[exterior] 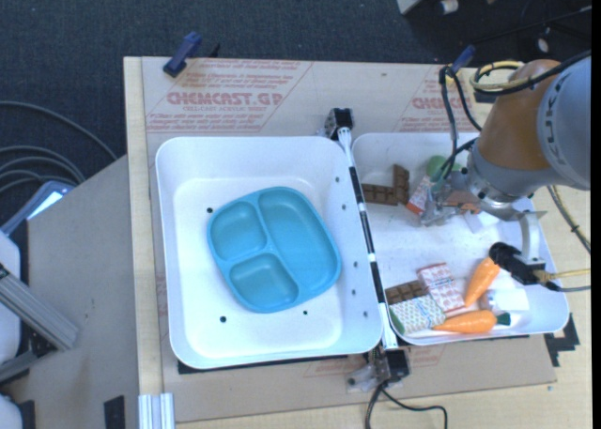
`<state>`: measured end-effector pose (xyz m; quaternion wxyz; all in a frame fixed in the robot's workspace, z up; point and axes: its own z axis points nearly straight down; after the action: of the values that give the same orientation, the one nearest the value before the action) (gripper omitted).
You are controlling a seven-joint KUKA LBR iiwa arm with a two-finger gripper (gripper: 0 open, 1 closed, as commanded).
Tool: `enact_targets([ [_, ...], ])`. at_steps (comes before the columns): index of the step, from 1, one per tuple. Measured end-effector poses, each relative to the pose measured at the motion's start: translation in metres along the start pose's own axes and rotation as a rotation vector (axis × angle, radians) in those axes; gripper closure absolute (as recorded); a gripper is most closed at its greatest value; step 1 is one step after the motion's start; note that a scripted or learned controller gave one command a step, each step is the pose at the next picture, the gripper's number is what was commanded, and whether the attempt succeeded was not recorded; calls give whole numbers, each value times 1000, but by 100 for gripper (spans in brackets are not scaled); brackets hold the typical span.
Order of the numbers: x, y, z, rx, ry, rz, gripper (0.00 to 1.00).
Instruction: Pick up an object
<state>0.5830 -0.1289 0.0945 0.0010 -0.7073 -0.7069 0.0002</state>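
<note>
My gripper [435, 212] reaches down into the right bin [404, 150], near its back middle. A small orange and red packet [417, 199] lies right beside it on the left, touching or nearly so. Just behind the gripper sits a green object [437, 166], partly hidden by the wrist. A brown L-shaped block [385, 191] lies to the left, near the bin's dividing wall. Toward the front are two carrots [482, 279] [466, 324], a red and white snack packet [439, 287] and a brown bar [405, 292].
The left bin [178, 230] holds a blue divided plate [272, 247]. A white object [512, 302] lies at the front right of the right bin. A bare patch of bin floor lies between the gripper and the front objects.
</note>
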Motion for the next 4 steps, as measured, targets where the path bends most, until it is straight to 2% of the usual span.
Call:
enact_targets([
  [1,0,0,-10,-1,0,1,100],
  [2,13,-60,10,1,0,0,100],
  [3,13,-60,10,0,0,0,0],
  [4,-9,-1,10,-2,-1,-1,0],
])
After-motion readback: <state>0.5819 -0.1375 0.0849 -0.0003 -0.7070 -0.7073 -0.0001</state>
